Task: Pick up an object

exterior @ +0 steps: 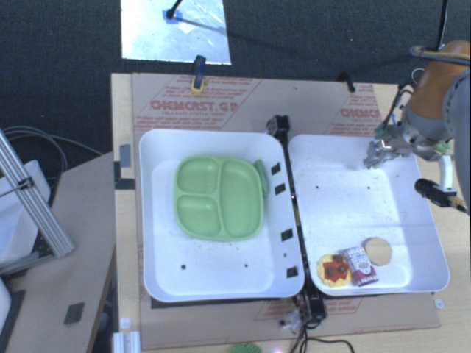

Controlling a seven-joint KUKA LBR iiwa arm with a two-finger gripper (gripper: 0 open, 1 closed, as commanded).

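Presently | green plate (219, 197): left bin, far from end effector | food cluster (348, 267): right bin's near edge, toward the camera from end effector | end effector (377, 153): right bin's far edge, holding nothing, finger spread unreadable

The gripper (377, 153) hangs over the far edge of the right bin (346, 219), up in its back corner. Everything else sits away from it, toward the camera or off to the view's left. Well nearer the camera than the gripper, along the right bin's front wall, three small items cluster: a round disc (378, 251), just left of it a packet (360, 265) touching it, and left again a small plate of toy food (333, 270), which the packet overlaps. Far left of the gripper, across the divider between the bins, the left bin (158, 271) holds a divided tray (220, 198), lying flat near that bin's middle. Both bins rest on a board (243, 98) that extends behind them.
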